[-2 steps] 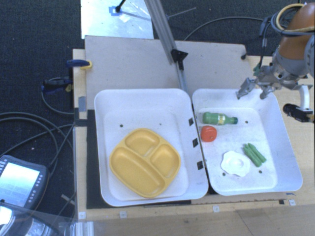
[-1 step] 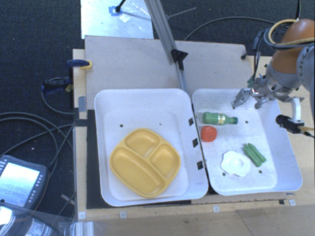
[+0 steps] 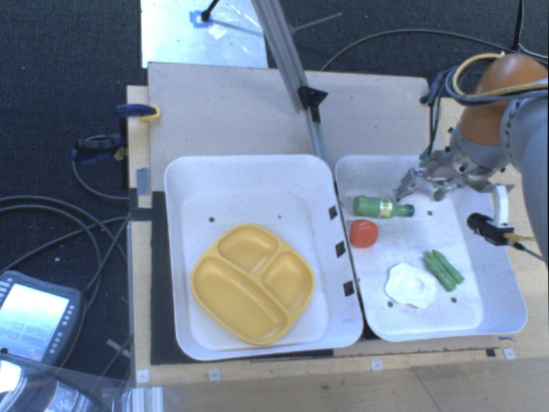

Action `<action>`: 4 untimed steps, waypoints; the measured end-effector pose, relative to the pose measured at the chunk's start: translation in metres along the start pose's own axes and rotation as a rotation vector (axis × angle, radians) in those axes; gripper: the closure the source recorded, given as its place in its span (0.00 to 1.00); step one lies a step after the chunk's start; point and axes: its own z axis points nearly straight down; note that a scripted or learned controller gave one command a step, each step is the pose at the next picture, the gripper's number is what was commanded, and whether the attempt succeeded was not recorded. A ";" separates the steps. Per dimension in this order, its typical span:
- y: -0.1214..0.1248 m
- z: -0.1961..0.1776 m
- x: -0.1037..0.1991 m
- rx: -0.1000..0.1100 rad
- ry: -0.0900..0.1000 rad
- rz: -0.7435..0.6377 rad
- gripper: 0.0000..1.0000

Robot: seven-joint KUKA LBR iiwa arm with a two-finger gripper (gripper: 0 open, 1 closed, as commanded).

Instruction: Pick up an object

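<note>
Camera view: left bin (image 3: pixel 184 197) holds a yellow tray (image 3: pixel 251 282); open-fingered tool (image 3: pixel 410 189) hovers beside right bin's (image 3: pixel 506 303) green bottle (image 3: pixel 383 206).

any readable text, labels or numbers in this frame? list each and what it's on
None readable.
Green bottle in the right bin: yellow band near its cap, print too small to tell.
Handheld pendant at lower left: lit screen, content blurred.
Yellow divided tray, red tomato, fried egg, green beans: no markings.
</note>
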 end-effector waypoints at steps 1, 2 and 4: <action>0.003 -0.015 -0.001 -0.009 -0.002 -0.001 1.00; 0.005 -0.060 0.002 -0.010 -0.001 -0.002 1.00; 0.008 -0.150 0.000 -0.008 -0.001 -0.005 1.00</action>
